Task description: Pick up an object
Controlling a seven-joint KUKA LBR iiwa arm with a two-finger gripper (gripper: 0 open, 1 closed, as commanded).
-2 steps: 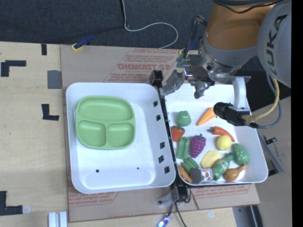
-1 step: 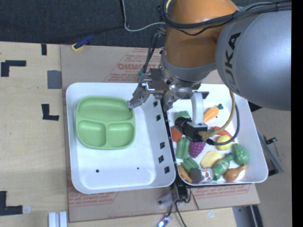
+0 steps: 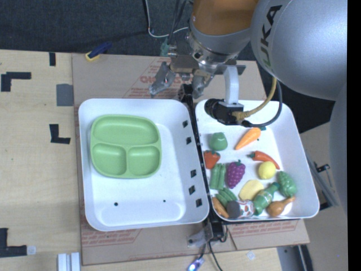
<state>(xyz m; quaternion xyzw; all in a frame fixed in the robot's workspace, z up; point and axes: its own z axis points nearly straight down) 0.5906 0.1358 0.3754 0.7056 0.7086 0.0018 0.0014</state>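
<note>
My gripper [image 3: 179,86] hangs above the back rim of the bins, near the divider between them. It is open, its fingers [image 3: 160,83] spread wide with nothing between them. The right bin [image 3: 293,130] holds several toy foods: a green pepper [image 3: 218,141], a carrot [image 3: 248,138], purple grapes [image 3: 235,174], a lemon [image 3: 267,170], a red tomato [image 3: 211,159], a pea pod [image 3: 217,176], broccoli [image 3: 286,182] and a brown pear [image 3: 276,208]. All of them lie in front of the gripper and apart from it.
The left bin [image 3: 169,208] holds a green divided plate [image 3: 125,145] in its back half. The big grey arm [image 3: 304,33] fills the upper right, over the right bin's back corner. A yellow-and-blue item [image 3: 97,51] lies on the bench behind the bins.
</note>
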